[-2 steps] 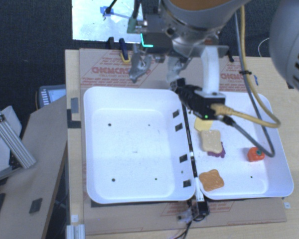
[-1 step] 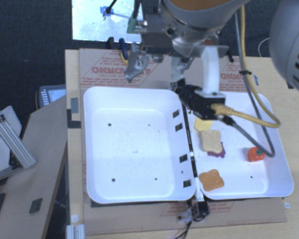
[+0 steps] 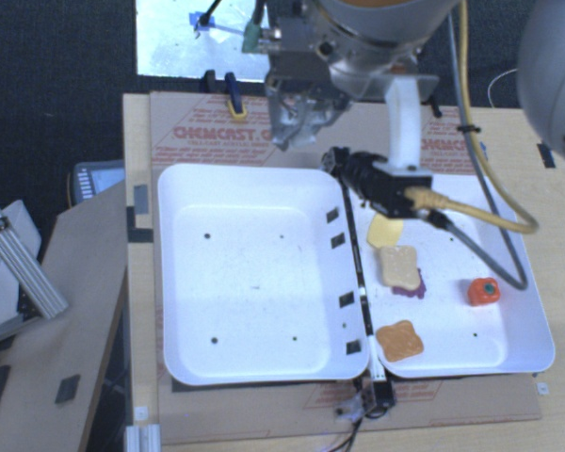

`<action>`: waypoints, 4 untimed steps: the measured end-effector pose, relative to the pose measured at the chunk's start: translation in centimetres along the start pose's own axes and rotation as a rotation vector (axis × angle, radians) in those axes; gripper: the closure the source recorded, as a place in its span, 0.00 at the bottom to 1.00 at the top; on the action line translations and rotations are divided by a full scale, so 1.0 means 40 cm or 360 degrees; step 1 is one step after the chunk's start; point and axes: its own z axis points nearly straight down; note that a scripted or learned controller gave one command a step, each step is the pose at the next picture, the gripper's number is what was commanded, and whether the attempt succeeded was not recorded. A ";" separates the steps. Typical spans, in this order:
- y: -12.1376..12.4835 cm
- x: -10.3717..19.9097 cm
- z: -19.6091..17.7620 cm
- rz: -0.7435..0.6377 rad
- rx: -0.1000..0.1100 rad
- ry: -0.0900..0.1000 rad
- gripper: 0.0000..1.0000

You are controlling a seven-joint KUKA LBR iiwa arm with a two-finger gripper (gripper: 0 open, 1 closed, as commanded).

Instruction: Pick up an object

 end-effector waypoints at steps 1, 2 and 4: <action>0.000 0.000 0.001 -0.0002 0.0001 -0.0001 0.00; 0.000 0.000 0.001 -0.0002 0.0001 -0.0001 0.00; 0.000 0.000 0.001 -0.0002 0.0001 -0.0001 0.00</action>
